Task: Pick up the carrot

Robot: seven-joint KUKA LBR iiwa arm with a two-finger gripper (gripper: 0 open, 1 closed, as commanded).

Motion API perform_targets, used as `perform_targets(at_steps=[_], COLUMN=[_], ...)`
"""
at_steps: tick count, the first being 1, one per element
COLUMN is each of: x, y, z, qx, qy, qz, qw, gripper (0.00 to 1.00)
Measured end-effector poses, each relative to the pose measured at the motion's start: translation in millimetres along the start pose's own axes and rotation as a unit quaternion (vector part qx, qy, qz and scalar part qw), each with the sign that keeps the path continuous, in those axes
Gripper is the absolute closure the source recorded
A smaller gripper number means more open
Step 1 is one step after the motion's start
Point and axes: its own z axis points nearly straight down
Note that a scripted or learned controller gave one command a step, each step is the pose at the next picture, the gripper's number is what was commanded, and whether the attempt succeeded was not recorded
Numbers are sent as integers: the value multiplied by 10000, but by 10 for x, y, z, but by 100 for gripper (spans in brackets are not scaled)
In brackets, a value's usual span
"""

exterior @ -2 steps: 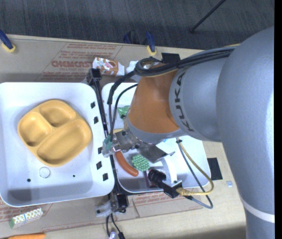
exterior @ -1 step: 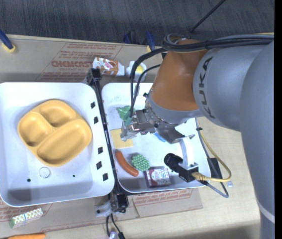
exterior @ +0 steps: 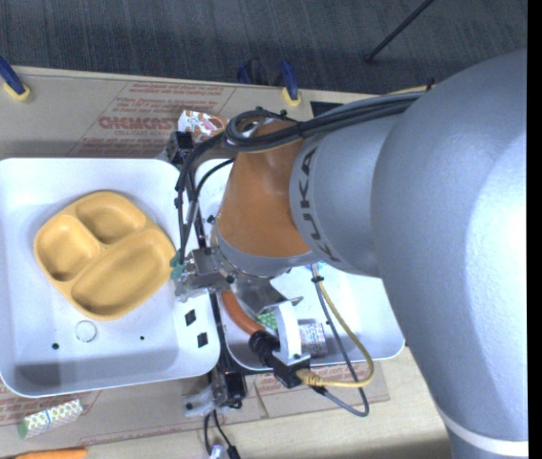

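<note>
Carrot [exterior: 236, 311] peeks out beneath the arm's wrist in the right bin [exterior: 390, 325].

Smooth glossy plastic is seen on the left white bin [exterior: 3, 256] and the yellow divided tray [exterior: 103, 251]; matt printed cardboard [exterior: 137, 103] lies beneath; the arm [exterior: 423, 208] shell is finished in smooth satin grey

Divided plate [exterior: 103, 253] in the left bin [exterior: 12, 285], arm [exterior: 366, 199] over the right bin [exterior: 385, 338], carrot [exterior: 235, 314] in the right bin under the wrist
</note>
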Motion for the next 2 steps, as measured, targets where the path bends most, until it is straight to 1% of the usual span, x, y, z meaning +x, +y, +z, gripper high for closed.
perform_targets(at_steps=[1, 2], x=[-302, -824], y=[-38, -114], z=[-758, -791], qx=[-17, -21], qy=[-2, -5], qz=[799, 1359], qw=[9968, 9907], gripper=[100, 100])
